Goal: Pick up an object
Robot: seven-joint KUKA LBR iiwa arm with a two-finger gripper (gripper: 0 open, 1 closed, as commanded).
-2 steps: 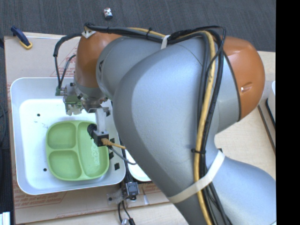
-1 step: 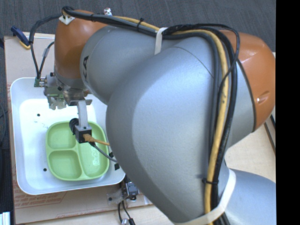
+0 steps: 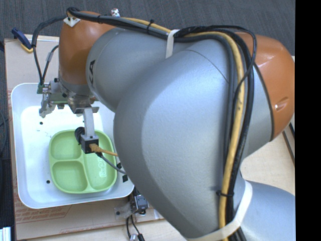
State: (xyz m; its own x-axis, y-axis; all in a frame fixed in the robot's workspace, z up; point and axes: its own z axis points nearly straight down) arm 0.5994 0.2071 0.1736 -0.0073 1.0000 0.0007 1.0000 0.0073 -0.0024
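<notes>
My big grey arm [image 3: 200, 124] reaches across and hides most of the table [image 3: 35, 214]. What I can see well is one white bin [image 3: 22, 134] on the left side of the camera view.

A green plate [image 3: 75, 167] lies flat in that bin, close to the bin's near edge. It has three little sections and they face up. I think this is the thing to pick up, since I see nothing else big enough to grab there. There are just a few tiny dark specks on the white floor, too small to name.

My claw [image 3: 62, 102] hangs over the back part of the bin, just past the plate's far rim. I cannot tell if the claw is wide or narrow, because the wrist sits in front of it. I see nothing held in it.

The plate is low and wide, so I guess the rim is the only part thin enough to pinch. That may be why the claw sits near the edge and not over the middle.
</notes>
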